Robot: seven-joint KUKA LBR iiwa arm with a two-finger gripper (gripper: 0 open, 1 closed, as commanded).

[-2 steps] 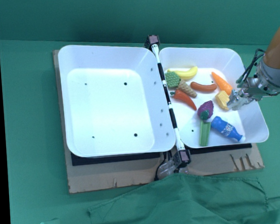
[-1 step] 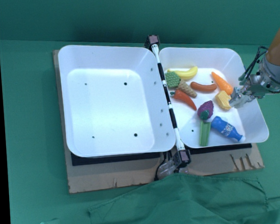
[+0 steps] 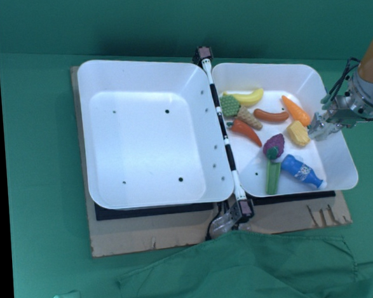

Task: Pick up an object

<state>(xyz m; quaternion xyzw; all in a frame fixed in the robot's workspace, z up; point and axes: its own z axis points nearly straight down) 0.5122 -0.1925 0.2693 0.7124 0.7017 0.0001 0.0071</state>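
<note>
The right bin [image 3: 340,166] holds several toy foods: a yellow banana [image 3: 250,97], a green bumpy fruit [image 3: 229,104], a sausage [image 3: 271,115], an orange carrot [image 3: 295,109], a red chili [image 3: 246,131], a yellow chunk [image 3: 298,133], a purple grape bunch [image 3: 274,146], a green stick [image 3: 273,176] and a blue bottle [image 3: 301,171]. My gripper [image 3: 317,129] hangs over the bin's right side, just right of the yellow chunk and below the carrot's tip. Nothing shows between its fingertips.
The left bin [image 3: 105,81] lies beside the right one, joined by a black and white bar [image 3: 222,127]. Both rest on a cardboard sheet [image 3: 154,238] on green cloth. A fold of cloth [image 3: 246,268] rises near the front.
</note>
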